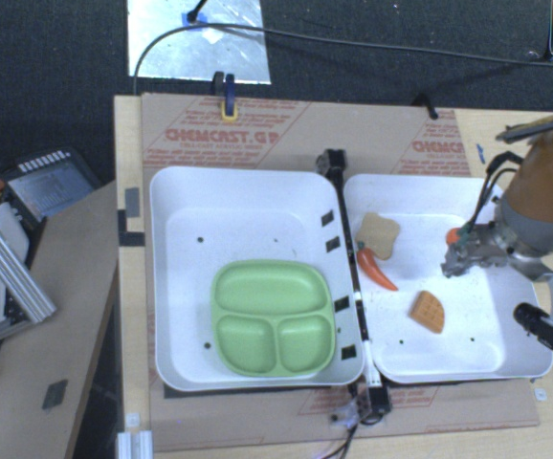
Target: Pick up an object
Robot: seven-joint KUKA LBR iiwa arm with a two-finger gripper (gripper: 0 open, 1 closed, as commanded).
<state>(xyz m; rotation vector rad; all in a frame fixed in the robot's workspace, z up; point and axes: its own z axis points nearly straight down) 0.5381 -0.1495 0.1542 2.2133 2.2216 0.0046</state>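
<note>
The desk is seen covered by a printed cardboard sheet, on which two white bins are set side by side. The left bin is taken as the landmark. A green tray with three compartments is held in its near half, close to the wall shared with the right bin. The arm is seen over the far side of the right bin, well apart from the left bin, its orange band above the grey wrist. The gripper is pointed toward the left bin and hangs above the right bin's floor; whether its fingers are released or clenched cannot be told, and nothing is seen between them. A tan slice lies just beyond the shared wall. An orange carrot lies beside that slice, nearer the wall. A small orange wedge lies farther from the left bin, apart from the gripper.
</note>
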